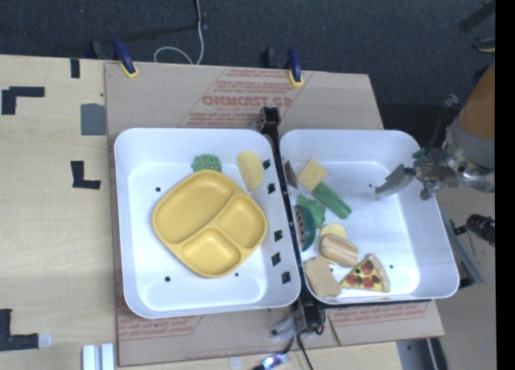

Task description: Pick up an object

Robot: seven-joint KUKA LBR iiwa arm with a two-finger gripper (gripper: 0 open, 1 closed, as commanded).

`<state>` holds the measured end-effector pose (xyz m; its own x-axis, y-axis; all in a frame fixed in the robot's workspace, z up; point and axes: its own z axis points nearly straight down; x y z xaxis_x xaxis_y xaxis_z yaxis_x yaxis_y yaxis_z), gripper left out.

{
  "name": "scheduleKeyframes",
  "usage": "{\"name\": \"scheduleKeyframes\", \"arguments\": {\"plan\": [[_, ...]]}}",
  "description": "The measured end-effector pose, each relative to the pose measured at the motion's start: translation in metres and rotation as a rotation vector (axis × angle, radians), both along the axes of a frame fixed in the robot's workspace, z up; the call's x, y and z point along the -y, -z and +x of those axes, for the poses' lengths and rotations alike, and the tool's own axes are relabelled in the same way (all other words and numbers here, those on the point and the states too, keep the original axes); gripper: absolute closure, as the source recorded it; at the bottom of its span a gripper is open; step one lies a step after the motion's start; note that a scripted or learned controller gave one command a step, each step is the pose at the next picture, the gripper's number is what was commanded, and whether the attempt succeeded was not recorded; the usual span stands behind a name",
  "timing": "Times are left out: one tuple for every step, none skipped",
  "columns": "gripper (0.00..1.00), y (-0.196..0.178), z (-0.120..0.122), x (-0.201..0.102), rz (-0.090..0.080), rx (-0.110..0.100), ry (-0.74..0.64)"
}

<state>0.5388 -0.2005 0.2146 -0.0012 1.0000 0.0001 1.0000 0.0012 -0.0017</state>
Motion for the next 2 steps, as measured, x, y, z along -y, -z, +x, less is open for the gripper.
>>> {"name": "scheduleKeyframes", "arguments": {"plan": [[0.0, 0.119, 0.029, -0.036, 0.001, 0.001, -0.002], [0.0, 0.124, -0.019, -0.09, -0.027, 0.031, 0.014]]}}
